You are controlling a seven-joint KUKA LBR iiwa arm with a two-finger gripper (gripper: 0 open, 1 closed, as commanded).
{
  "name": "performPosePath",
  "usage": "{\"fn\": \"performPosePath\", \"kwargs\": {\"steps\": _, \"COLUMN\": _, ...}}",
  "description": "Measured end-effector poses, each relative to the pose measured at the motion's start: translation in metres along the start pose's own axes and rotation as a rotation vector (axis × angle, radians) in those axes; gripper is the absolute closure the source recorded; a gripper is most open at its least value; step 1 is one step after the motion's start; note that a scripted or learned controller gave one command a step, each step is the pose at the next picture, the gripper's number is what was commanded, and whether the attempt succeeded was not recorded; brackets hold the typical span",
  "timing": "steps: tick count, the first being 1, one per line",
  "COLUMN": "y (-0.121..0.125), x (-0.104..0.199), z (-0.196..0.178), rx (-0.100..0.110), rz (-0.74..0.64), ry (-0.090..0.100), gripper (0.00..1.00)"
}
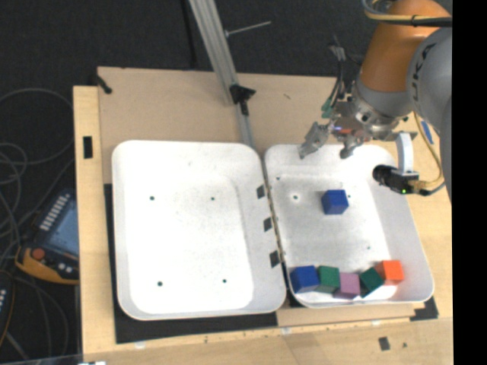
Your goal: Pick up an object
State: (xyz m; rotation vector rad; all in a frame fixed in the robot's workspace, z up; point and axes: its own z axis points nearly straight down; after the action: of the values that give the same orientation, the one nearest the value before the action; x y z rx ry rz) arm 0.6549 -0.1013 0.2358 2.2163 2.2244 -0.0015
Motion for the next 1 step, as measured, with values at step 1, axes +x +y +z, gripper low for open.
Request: {"fn": "performPosePath", "kwargs": {"steps": 1, "y": -0.0565, "x": -0.0548, "z": 0.091, "rx": 0.009, "rz": 0.009, "ry": 0.0, "gripper": 0.0}}
